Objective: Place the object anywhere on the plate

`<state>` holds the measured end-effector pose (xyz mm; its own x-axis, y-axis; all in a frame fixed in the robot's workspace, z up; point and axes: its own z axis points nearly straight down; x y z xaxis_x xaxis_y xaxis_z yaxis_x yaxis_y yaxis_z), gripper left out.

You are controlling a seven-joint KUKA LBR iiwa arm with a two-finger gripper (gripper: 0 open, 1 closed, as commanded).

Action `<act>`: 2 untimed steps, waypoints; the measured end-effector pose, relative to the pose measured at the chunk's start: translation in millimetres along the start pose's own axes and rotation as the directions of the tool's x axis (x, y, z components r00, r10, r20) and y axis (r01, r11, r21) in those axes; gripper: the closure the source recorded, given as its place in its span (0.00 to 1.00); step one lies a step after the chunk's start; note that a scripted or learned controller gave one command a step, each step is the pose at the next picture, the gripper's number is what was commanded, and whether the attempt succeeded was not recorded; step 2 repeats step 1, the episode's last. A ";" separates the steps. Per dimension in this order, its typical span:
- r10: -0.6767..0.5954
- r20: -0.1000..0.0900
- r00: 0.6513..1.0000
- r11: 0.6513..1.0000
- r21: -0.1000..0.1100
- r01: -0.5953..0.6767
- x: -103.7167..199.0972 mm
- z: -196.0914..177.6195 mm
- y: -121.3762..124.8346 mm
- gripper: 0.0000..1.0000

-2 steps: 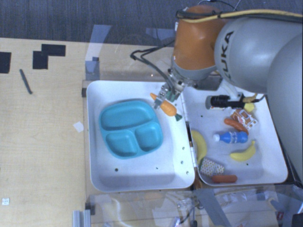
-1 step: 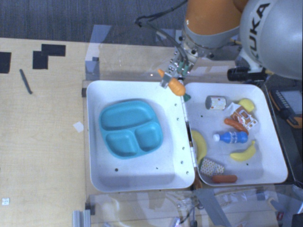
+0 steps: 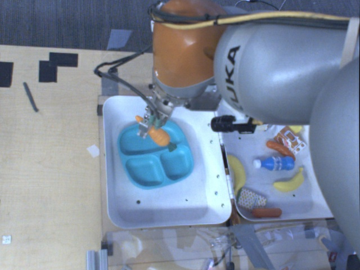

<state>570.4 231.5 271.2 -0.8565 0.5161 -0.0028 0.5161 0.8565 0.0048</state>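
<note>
A: In the left bin (image 3: 169, 215), item one: blue plate (image 3: 154, 156), divided into compartments, lying on the bin floor directly under the fingers (image 3: 149, 122).

B: Item two?

A: Orange carrot (image 3: 159, 136), green end pointing away from the fingers. It sits over the plate's upper compartment, just below the fingertips. Its near end meets the fingers; whether it rests on the plate or hangs above it cannot be told.

B: State of the fingers?

A: Small, metallic, pointing down beneath the orange band (image 3: 183, 44) of the arm. They appear to pinch the carrot's near end, the tips close together around it.

B: And to the far side of the fingers?

A: Right bin (image 3: 315, 210), well apart from the fingers. Contents: one banana (image 3: 238, 173) by the dividing wall, a second banana (image 3: 290, 183) further off, a blue bottle (image 3: 277, 163) between them, a red sausage-like piece (image 3: 265, 212) near the front wall, a speckled item (image 3: 251, 198) just beside it, and an orange-and-white packet (image 3: 289, 141) at the back.

B: Surroundings?

A: Pale wooden counter (image 3: 50, 173), with black marks at its far edge.
</note>
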 end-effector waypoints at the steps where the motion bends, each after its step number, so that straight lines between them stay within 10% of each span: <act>1: 0.001 0.000 1.000 1.000 0.000 -0.001 -0.4 -0.2 -0.2 0.00; 2: 0.001 0.000 1.000 1.000 0.000 -0.001 -0.4 -0.2 -0.2 0.00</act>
